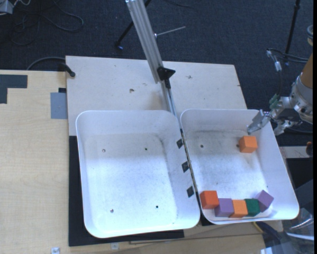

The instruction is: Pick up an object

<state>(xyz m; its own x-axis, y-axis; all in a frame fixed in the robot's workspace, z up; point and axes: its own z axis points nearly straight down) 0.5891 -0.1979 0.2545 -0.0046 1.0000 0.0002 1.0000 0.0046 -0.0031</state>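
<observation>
Blocks are what we find in the right bin (285,179), and we count six of them. A lone orange cube (247,143) sits apart near the bin's far right wall. Along the near edge runs a tight row, touching or nearly so: an orange block (209,199), a purple block (224,207), a second orange one (239,208), a green block (252,207) and a second purple one (264,199) at the right end. The left bin (94,142) lies just beside the right one, their rims meeting along a line marked by three small black clips (185,166). We see a slanted metal rail (147,41) rising from between the bins toward the far side, with a black bracket (164,74) partway up it. Both bins rest on a pale tabletop (116,83), and a wooden surface (20,157) with grey patches lies to its left. Cables trail over the dark floor (216,20) beyond. The gripper (256,124) reaches in over the right bin's far right rim, tilted down and leftward, its tip just above and to the right of the lone orange cube. We cannot tell whether its fingers are spread or pressed together, and we see nothing between them. The wrist behind it is partly cut off at the right.
</observation>
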